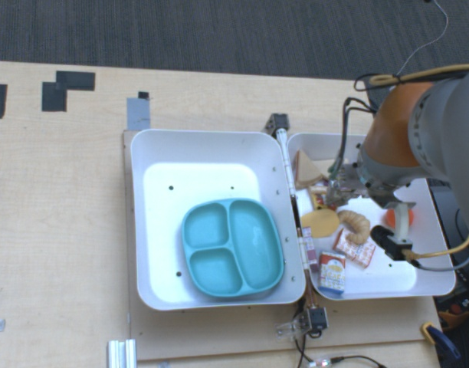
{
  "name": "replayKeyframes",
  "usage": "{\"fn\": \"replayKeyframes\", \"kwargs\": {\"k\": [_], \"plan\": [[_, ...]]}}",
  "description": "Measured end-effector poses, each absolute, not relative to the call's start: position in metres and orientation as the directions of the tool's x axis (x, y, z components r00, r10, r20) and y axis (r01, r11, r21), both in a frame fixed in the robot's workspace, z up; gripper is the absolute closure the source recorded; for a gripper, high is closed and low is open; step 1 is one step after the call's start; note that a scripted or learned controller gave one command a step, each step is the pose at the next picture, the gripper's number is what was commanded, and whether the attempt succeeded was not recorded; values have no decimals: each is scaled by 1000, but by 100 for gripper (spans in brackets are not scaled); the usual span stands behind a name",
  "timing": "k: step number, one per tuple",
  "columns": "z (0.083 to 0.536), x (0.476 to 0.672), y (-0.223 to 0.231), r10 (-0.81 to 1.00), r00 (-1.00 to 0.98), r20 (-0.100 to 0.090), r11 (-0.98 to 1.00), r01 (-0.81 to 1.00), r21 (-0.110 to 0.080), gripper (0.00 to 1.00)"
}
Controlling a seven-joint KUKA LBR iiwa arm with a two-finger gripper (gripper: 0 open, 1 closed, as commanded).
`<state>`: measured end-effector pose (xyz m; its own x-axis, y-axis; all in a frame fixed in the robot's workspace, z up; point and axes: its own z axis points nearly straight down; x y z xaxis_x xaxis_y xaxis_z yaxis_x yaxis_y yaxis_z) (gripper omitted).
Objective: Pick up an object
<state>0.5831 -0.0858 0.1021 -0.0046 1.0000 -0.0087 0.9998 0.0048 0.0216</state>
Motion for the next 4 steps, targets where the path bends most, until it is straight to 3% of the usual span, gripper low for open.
{"fn": "replayKeyframes", "kwargs": {"k": [1,2,3,4], "plan": [[102,583,-86,1000,-4,-8,5,1000,21,0],[113,584,-85,1000,-7,-8,7,1000,23,100],[112,584,-85,1000,-7,-8,7,1000,23,0],[123,585,-84,1000,-10,-7,10,1000,25,100]]}}
